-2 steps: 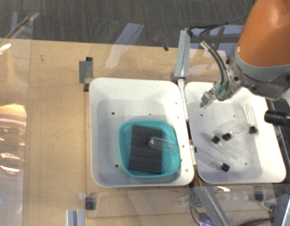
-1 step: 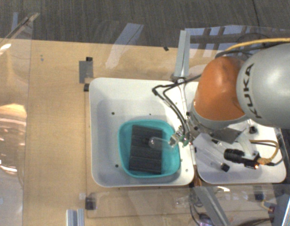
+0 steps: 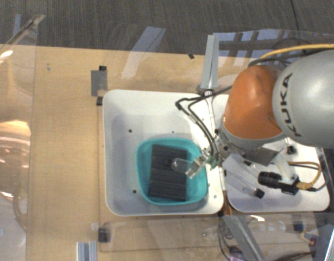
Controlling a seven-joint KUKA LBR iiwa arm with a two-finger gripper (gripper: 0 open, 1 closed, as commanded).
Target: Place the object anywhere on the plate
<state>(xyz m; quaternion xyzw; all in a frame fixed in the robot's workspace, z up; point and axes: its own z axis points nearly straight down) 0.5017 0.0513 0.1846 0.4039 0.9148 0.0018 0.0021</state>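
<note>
Gripper (image 3: 193,167) over the right rim of the teal plate (image 3: 147,192), fingers too small and blurred to tell whether spread or pressed together. Dark ribbed block (image 3: 168,178) lying flat inside the plate, nearly filling its floor. Small pale translucent thing (image 3: 179,162) on the block's upper right, just beside the fingertips. Plate in the left white bin (image 3: 123,145). Grey arm (image 3: 313,102) with orange band (image 3: 251,110) above the right bin (image 3: 275,200).
</note>
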